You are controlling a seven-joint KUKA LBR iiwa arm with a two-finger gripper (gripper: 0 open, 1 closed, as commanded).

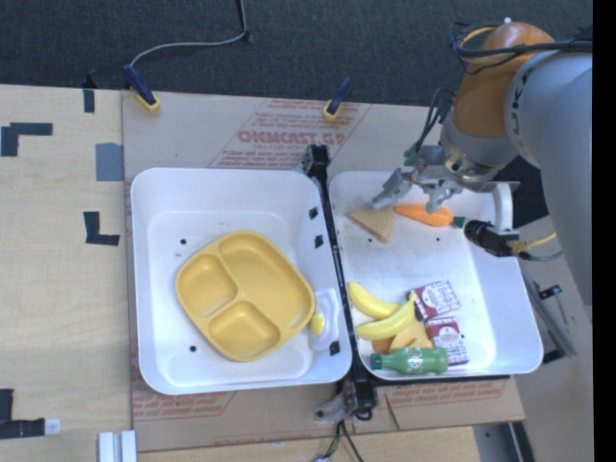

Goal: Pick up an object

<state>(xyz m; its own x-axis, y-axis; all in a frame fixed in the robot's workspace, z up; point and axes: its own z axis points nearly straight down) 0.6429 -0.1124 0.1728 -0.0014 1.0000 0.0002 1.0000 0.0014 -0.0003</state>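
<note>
While gripper (416,192) hovers spread, orange carrot (424,216) lies beneath, tan bread wedge (374,223) beside.

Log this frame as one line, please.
gripper: open, over right bin far end | nearest: carrot, bread slice | held: nothing | left bin: yellow tray

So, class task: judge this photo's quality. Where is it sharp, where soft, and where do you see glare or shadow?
Camera view: even light with soft shadows; the yellow plastic divided tray is sharp; the white plastic bins look bright, nearly washed out; the grey arm's pincer over the orange toy carrot is slightly soft.
</note>
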